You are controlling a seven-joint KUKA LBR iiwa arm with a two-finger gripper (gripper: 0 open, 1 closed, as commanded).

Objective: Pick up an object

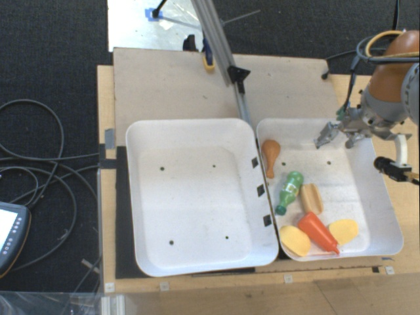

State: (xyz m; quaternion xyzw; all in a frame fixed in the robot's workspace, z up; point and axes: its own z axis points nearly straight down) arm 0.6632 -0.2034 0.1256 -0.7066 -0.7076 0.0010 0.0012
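Observation:
In the right bin (pixel 374 195) lie several toy foods: a brown drumstick (pixel 270 153), a green bottle (pixel 289 190), a tan hot dog bun (pixel 311 198), an orange carrot (pixel 318 231) and two yellow pieces (pixel 295 240) (pixel 344 230). My gripper (pixel 337 136) hangs over the bin's far right part, its two fingers spread apart with nothing between them. It stands well right of the drumstick and beyond the bottle and bun.
The left bin (pixel 141 176) stands beside the right one, with black clips (pixel 260 190) along the shared edge. A slanted metal pole (pixel 216 35) runs from the top to the bins' junction. Cables lie on the dark floor at left.

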